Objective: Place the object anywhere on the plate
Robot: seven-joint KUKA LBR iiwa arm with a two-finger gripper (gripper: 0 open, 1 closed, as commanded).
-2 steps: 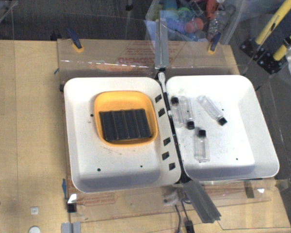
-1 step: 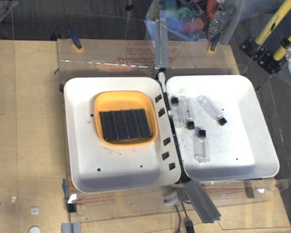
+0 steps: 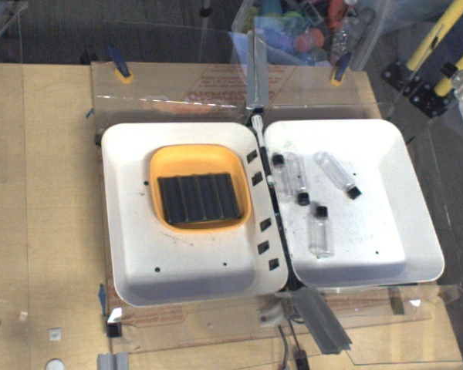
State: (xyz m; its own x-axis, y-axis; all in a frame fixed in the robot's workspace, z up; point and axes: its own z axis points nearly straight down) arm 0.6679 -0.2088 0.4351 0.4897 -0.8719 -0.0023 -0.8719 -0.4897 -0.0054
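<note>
A clear vial (image 3: 333,169) lies flat in the right bin (image 3: 386,253), its long axis diagonal and its black cap (image 3: 353,192) pointing near-right; I cannot tell the gripper's state.

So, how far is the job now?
Nothing looks done: the square orange plate in the left white bin carries only a dark ribbed block. Nothing is in hand. All small clear black-capped vials lie in the right white bin, so the placing remains.

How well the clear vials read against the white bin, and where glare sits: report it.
Camera view: the clear vials almost vanish into the right bin, with mainly their black caps standing out; pale glare streaks the transparent sheet behind the bins; the yellow plate and its dark ribbed insert are evenly lit and sharp.
</note>
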